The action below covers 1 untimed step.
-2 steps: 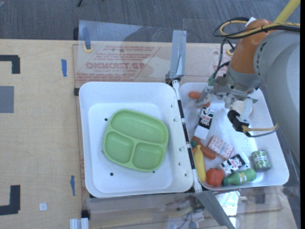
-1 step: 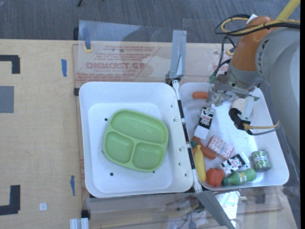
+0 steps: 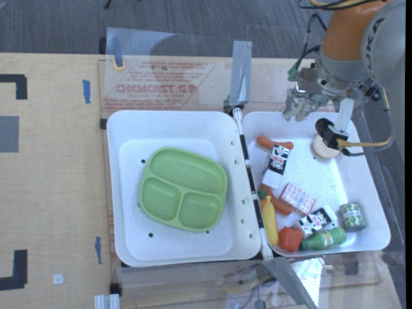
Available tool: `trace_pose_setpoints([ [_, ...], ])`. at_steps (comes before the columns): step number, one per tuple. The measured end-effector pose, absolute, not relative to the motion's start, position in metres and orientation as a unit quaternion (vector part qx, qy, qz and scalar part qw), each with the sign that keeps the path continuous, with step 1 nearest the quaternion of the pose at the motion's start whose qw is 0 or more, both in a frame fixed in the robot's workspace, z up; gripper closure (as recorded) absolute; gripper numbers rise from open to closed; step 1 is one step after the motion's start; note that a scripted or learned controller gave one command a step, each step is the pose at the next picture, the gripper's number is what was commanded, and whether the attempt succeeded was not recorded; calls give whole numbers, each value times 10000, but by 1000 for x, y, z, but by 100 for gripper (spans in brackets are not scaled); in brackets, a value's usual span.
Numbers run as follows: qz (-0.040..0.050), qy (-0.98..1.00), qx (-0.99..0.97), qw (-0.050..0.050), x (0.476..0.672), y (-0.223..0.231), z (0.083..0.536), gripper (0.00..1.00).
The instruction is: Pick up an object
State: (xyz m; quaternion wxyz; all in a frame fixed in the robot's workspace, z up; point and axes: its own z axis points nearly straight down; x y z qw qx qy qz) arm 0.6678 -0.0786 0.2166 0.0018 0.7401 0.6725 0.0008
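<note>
Gripper (image 3: 298,108) hangs over right bin (image 3: 376,192) rim at 12 o'clock; grasp state cannot be told. Bin's upper middle is open floor. Toys crowd its 6-to-9 side: hot dog (image 3: 273,143), milk carton (image 3: 277,159), green bottle (image 3: 325,239). Left bin (image 3: 122,172) holds green tray (image 3: 184,188), centred.

Grey arm (image 3: 386,37), orange band above wrist, yellow and black cables, metallic end effector (image 3: 300,108).

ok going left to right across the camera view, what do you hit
blue tape strip on the wooden bench → green three-compartment plastic plate in the left white bin → yellow toy bottle → pink patterned box → green patterned can
</note>
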Motion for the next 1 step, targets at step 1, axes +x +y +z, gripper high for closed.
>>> trace_pose_setpoints([
  [1,0,6725,7401,10,667,-78,215,0],
])
